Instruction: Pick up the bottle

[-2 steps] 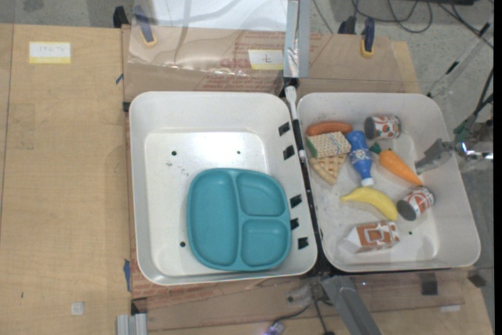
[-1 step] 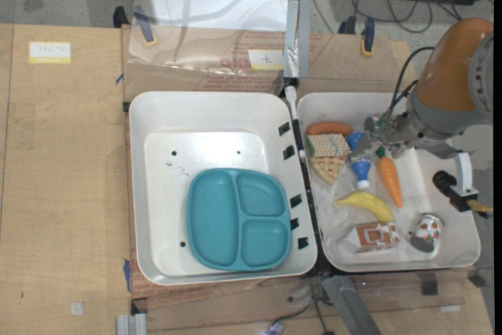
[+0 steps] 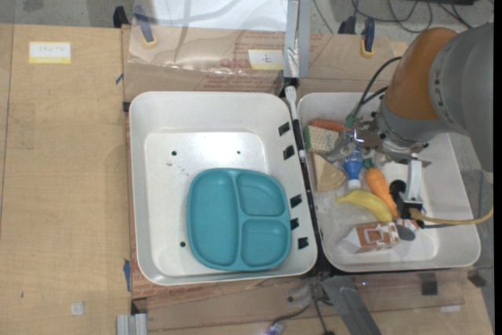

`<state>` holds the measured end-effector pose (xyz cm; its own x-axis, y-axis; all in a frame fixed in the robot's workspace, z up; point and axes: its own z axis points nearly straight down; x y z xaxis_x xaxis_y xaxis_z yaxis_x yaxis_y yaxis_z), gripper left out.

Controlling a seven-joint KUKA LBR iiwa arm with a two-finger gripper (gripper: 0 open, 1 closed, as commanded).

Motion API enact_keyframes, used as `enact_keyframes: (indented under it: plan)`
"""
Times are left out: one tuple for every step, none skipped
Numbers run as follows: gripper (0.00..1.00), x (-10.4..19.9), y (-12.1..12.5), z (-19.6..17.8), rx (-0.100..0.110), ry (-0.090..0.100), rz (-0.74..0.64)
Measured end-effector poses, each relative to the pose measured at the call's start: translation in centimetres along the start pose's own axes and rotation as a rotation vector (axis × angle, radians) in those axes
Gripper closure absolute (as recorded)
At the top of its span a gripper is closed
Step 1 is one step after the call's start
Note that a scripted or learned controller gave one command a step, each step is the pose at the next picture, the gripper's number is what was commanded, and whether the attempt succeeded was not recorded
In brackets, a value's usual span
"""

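The bottle (image 3: 353,169) is small, with a blue upper part and a white end. It lies in the right bin (image 3: 455,247), near that bin's middle left. My gripper (image 3: 350,145) hangs from the grey and orange arm right over the bottle's upper end, close to it or touching it. The arm's wrist covers the bin's upper right part.
Around the bottle lie an orange carrot (image 3: 378,183), a yellow banana (image 3: 367,202), a small carton (image 3: 376,235), a tan wedge (image 3: 329,176) and a green textured block (image 3: 320,137). The left bin (image 3: 157,169) holds a teal divided plate (image 3: 238,220).
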<state>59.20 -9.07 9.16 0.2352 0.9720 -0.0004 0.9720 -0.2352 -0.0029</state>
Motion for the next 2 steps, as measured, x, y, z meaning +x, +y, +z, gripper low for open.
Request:
enact_keyframes:
  plan:
    - [1.0,-0.2,0.0,-1.0,0.0,-0.001,0.003]
    - [1.0,3.6,-2.0,-14.5,-0.004,0.0,0.098]
